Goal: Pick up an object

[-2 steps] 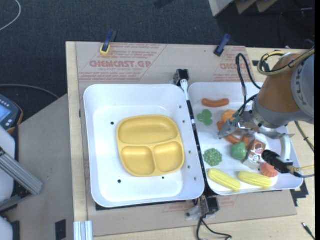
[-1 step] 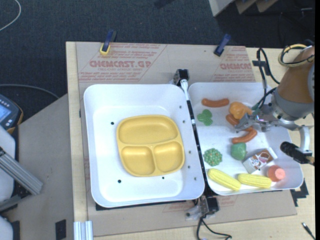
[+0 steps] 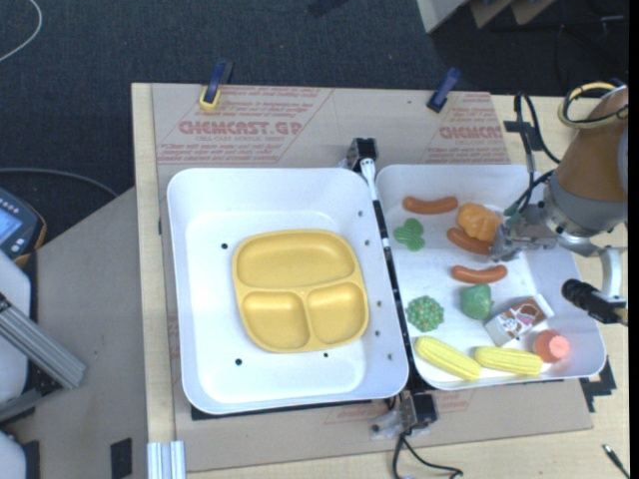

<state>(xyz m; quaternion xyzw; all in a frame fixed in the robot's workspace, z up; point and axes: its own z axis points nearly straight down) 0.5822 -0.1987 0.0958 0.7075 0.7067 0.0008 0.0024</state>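
The right bin (image 3: 559, 267) holds several toy foods. An orange lump (image 3: 477, 222) lies near its middle, with a sausage (image 3: 429, 206) behind it, another (image 3: 465, 240) just under it and a third (image 3: 479, 272) in front. My gripper (image 3: 507, 236) reaches in from the right, low over the bin, right against the orange lump's right side. The grey wrist and orange band (image 3: 591, 168) rise behind it. I see nothing lifted off the bin floor.
Broccoli pieces (image 3: 408, 234) (image 3: 425, 312), a green pepper (image 3: 476, 299), two corn cobs (image 3: 446, 357) (image 3: 507, 360), a small carton (image 3: 516, 319) and a red-orange piece (image 3: 551, 346) share the right bin. The left bin (image 3: 200, 218) holds a yellow divided plate (image 3: 300, 289).
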